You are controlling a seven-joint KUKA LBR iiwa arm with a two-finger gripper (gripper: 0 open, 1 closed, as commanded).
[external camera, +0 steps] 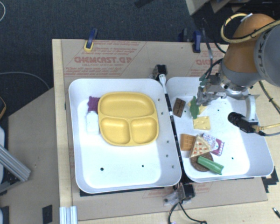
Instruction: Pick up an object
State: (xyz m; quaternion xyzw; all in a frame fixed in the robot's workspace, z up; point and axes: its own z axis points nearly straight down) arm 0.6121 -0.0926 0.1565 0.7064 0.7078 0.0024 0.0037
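Two white bins fill mid-frame; the right bin (252, 164) holds the clutter. The gripper (201, 97) hangs upper right over a small green piece (194, 110); whether it holds it, I cannot tell. Best descend straight, avoiding the flat yellow cheese slice (202, 123). The left bin's glossy yellow divided plate (127, 117) looks rigid.

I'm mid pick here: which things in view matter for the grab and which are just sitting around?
In play:
gripper, low in the right bin
small green piece right under it
yellow cheese square
brown block
green cylinder in the near pile

Just lying about:
yellow divided plate in the left bin
white bottle
purple item
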